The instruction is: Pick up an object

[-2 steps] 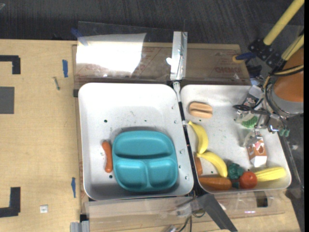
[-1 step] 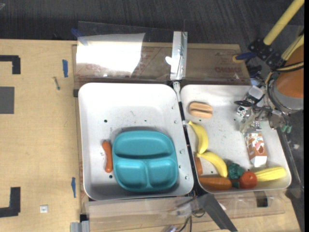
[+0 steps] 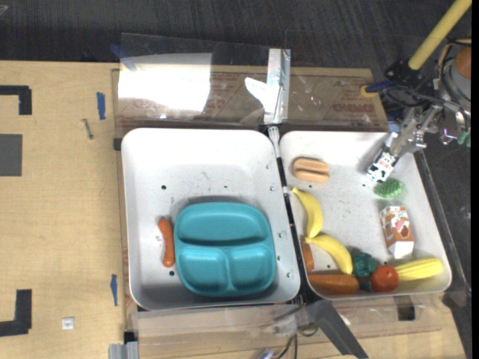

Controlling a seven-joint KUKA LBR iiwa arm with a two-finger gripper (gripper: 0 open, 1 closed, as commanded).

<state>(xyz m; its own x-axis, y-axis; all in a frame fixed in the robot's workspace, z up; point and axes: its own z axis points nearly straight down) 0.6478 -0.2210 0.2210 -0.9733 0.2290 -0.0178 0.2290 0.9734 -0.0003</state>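
Teal divided tray (image 3: 223,247) in left bin (image 3: 142,155)

Slanted overhead view of both bins (image 3: 135,200)

Robot lab bench, two white bins (image 3: 142,152), toy food, taped cardboard surface (image 3: 52,200), clear barrier (image 3: 194,88)

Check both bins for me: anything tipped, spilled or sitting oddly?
Nothing is spilled or broken. The teal tray sits skewed in the left bin, with an orange sausage against its left edge. The right bin's toys are piled along its front wall. The hand hovers above a green piece.
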